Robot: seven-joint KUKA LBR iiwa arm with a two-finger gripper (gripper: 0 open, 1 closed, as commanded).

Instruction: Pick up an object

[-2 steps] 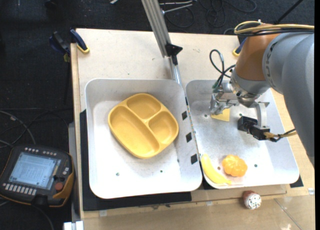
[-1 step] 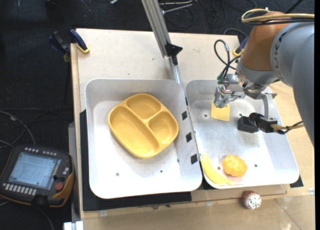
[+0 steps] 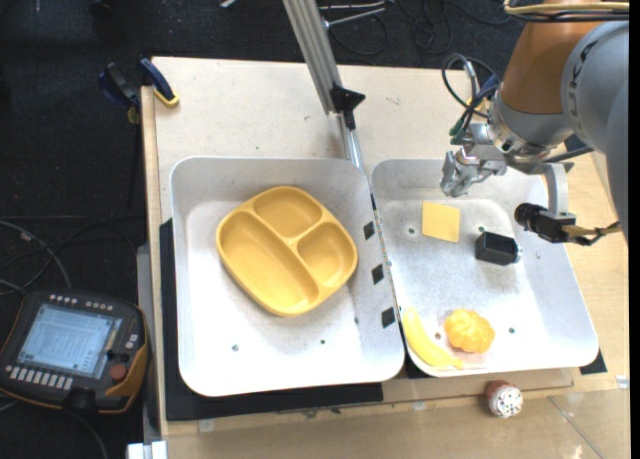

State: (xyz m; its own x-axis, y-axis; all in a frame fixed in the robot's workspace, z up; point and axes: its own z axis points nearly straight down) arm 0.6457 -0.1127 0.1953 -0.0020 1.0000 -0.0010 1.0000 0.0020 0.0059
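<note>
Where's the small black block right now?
In the camera view, the black block lies in the right bin, just right of the yellow square and below the gripper.

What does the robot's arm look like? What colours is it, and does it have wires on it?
The arm is big, round and smooth, grey with an orange band above the wrist. At its end sits a small silvery metal gripper. Thin cables loop beside the wrist, some dark, some blue and green, and a yellowish one curls over the orange part. A small black piece sticks out below the arm.

1 fixed camera above the bench point(image 3: 250, 97), angled down, both white bins point(image 3: 200, 347) in frame
</note>
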